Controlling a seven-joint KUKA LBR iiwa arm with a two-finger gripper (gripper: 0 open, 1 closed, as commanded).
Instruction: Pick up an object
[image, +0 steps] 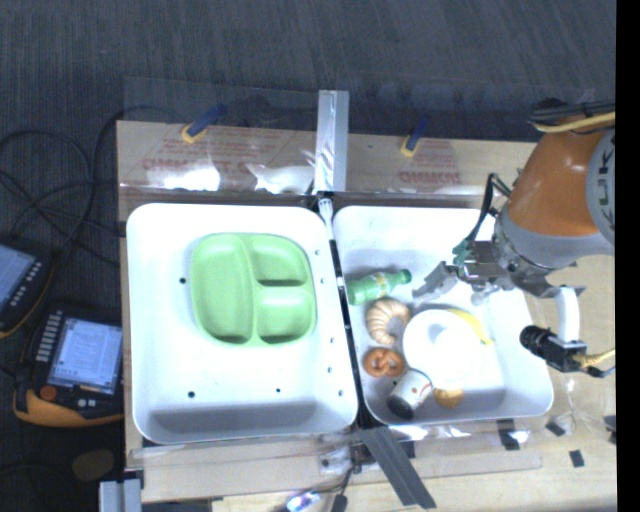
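At the far left of the frame a handheld pendant (78, 352) lies off the bench with its screen lit, well out of the way. The left bin (150, 330) holds one thing, a green divided tray (253, 286), sitting near its centre; nothing threatens it from here. The trouble, if any comes, is in the right bin (520, 395), where the pickable things crowd together in the lower left part: a green bottle (377, 285) lying on its side by the divider, a coiled pastry (387, 318) just below it, a small brown doughnut-like piece (380, 361) under that, then a white plate (443, 345) with something yellow (473, 322) peeking from its upper right edge, and a white cup (409, 392) tipped over at the bottom beside a small orange-brown piece (449, 397). The gripper (452, 276) hangs above the bin's upper middle, its fingers spread apart and gripping nothing. I judge the risk is a descent onto the plate's flat face, which offers no edge to pinch, or a finger landing between touching items and shoving them aside instead of closing on one.
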